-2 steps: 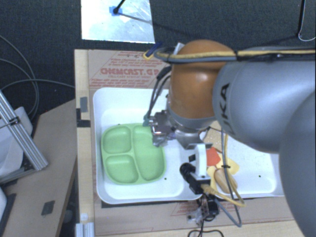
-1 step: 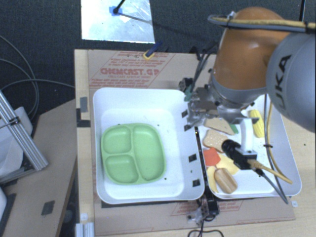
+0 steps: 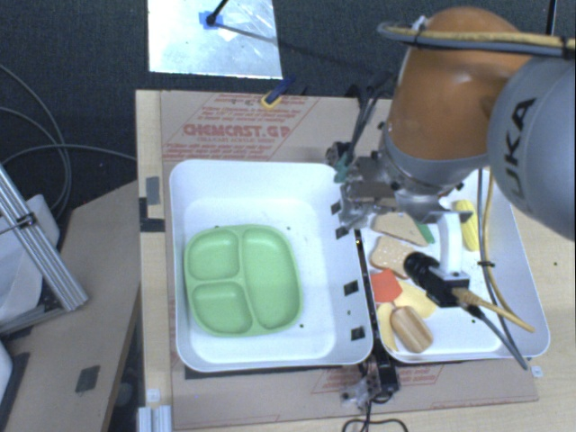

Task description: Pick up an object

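The right bin [image 3: 513,268] holds several toy foods. A tan bread slice [image 3: 401,229] lies beside a pale speckled cracker [image 3: 389,256]. Below them are a red piece [image 3: 385,286], a yellow piece [image 3: 414,299] and a brown bread roll [image 3: 410,329]. A yellow corn cob [image 3: 467,224] lies further right. My gripper [image 3: 358,196] hangs over the left edge of this bin, just above and left of the bread slice. The wrist hides much of it, and nothing shows as held.
The left bin [image 3: 207,187] holds a green divided plate [image 3: 241,279]. A black divider strip [image 3: 364,277] runs between the bins. The large arm body [image 3: 450,97] covers the far part of the right bin. Cardboard [image 3: 234,129] lies under both bins.
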Tool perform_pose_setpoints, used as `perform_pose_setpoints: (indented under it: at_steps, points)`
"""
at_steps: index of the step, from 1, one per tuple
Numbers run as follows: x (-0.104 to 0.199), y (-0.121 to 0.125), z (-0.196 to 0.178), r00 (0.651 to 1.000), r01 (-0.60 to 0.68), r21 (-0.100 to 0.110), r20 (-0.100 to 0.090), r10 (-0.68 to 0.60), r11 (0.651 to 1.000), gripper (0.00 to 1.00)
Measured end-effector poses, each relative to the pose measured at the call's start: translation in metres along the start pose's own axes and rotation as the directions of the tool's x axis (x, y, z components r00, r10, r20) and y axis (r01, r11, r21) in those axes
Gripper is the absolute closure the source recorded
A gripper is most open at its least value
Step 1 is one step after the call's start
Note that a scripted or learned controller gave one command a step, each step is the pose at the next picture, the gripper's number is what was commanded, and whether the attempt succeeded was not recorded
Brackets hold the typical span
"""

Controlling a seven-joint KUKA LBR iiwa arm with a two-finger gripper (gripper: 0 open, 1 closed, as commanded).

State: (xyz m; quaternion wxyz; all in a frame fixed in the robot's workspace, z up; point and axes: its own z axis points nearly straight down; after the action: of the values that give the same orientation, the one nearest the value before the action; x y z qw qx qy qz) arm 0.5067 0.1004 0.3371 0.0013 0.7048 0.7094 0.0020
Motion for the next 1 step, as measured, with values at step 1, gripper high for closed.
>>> perform_pose_setpoints:
  at_steps: [1]
  points:
    - [0.0329, -0.0030, 0.1153, 1.000, 0.000, 0.012, 0.001, 0.000, 1.000, 1.00]
